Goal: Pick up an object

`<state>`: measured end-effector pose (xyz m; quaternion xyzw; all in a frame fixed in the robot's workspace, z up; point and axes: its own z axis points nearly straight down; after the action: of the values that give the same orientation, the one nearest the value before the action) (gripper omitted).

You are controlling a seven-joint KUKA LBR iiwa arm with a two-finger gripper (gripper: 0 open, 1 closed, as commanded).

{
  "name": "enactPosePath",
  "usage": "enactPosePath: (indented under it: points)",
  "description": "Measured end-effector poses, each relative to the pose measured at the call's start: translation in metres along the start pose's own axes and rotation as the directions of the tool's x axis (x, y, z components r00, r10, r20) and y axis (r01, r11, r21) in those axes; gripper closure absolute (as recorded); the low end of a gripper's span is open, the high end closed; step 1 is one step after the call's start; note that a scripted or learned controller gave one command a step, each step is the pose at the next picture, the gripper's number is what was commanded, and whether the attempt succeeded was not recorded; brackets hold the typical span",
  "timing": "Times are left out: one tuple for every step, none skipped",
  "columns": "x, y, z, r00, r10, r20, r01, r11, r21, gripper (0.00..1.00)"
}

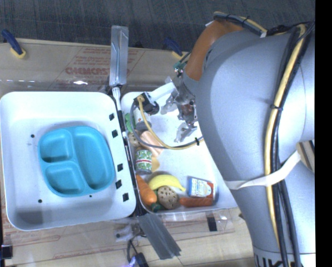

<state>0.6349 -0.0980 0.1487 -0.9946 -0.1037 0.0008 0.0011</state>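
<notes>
Objects: banana [167, 181], carrot [145, 191], small can [144, 159], carton [199, 188] lay in right bin [179, 159], clustered at its near end; well apart from gripper [186, 122]
Gripper: hung over right bin's far end, above bare floor
Hidden: arm [254, 132] covered bin's right side; items partly overlapped
Grip state: could not tell; nothing visibly held
Left bin [21, 115]: held blue divided tray [75, 160]

robot test lab. a large grey arm [254, 121] reaches over a plywood bench [54, 65] held by blue clamps [13, 43]; beneath its tool sit two white bins [10, 121] with toy food [166, 189], cables [154, 141] alongside.
</notes>
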Motion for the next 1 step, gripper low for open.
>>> enactPosePath:
  points:
    - [0.0137, -0.0055, 0.0613, 1.000, -0.007, 0.008, 0.007, 1.000, 0.002, 0.00]
